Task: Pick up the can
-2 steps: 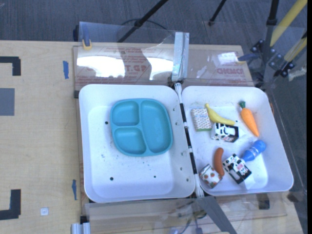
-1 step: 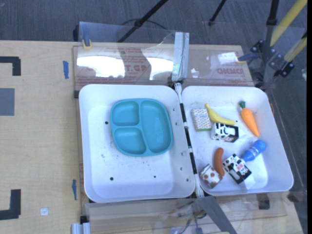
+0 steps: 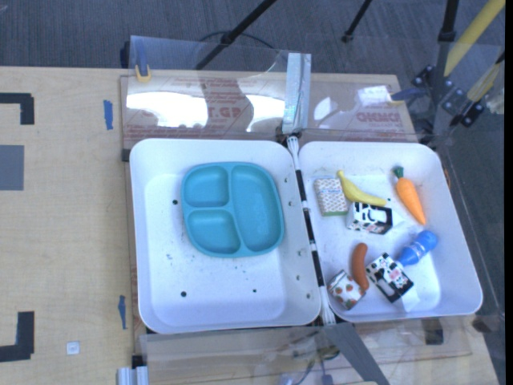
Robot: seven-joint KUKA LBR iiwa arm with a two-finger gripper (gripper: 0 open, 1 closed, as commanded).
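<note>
By right bin's [image 3: 461, 239] front edge, can [image 3: 347, 289]

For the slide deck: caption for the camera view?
Blue divided plate in left bin; can among toys in right bin.

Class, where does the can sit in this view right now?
The can lies in the right bin, near its front-left corner, just left of the sausage.

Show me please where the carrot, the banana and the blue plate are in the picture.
carrot [image 3: 410, 198]: camera view, middle of its orange body, right bin.
banana [image 3: 358, 189]: camera view, middle of its yellow curve, right bin.
blue plate [image 3: 232, 208]: camera view, the ridge between its compartments, left bin.
</note>
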